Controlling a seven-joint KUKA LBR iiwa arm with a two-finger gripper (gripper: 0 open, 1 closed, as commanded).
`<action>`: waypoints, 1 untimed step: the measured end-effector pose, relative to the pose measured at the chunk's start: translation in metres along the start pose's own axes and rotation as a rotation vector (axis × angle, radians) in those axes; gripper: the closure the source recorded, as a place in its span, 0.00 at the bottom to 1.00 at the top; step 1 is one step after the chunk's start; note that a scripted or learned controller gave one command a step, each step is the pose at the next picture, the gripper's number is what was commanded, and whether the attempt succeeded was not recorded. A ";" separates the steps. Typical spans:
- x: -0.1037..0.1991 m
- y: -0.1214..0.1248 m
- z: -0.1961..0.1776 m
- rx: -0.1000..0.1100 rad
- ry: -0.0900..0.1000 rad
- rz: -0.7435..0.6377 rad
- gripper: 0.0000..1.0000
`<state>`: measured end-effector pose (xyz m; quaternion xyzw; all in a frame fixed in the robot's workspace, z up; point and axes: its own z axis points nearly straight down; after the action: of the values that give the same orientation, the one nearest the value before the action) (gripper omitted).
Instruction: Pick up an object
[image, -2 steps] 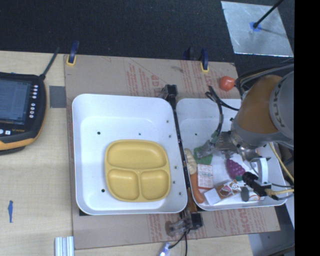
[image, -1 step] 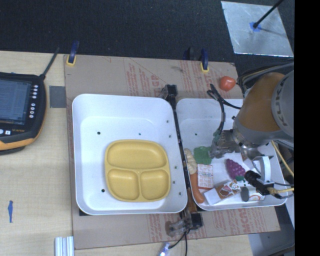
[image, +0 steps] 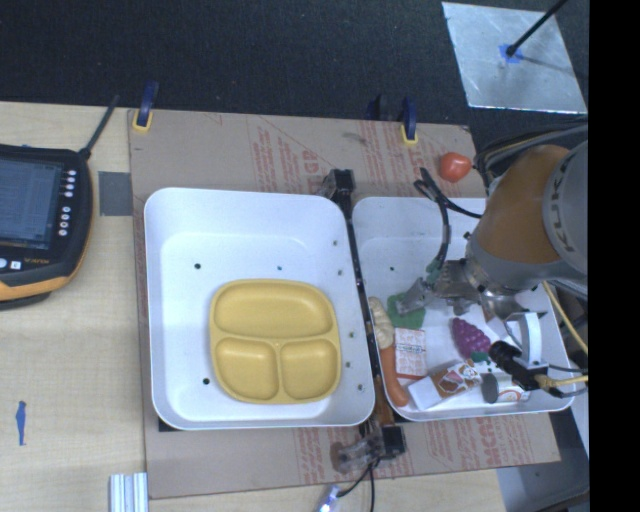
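My gripper (image: 432, 288) hangs low over the middle of the right white bin (image: 400, 225), under the grey arm with its orange band (image: 525, 205). Just to its lower left lies a green object (image: 407, 310), touching or almost touching the gripper's tip. A purple bunch of grapes (image: 470, 336) rests right of it. A white and red packet (image: 410, 352), a small printed box (image: 455, 380), an orange carrot-like piece (image: 392, 378) and a tan bread piece (image: 379, 318) lie along the bin's left and front. I see nothing lifted.
The left white bin (image: 180, 250) holds a yellow divided plate (image: 275, 340). A red tomato-like ball (image: 455, 166) sits on the cardboard behind the right bin. A teach pendant (image: 35, 222) lies at the far left. Clamps (image: 408, 116) grip the cardboard's back edge.
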<state>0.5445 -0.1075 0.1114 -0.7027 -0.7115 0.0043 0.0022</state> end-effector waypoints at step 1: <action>0.015 0.027 0.020 -0.007 0.002 0.006 0.00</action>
<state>0.5711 -0.0925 0.0915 -0.7049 -0.7094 0.0014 0.0004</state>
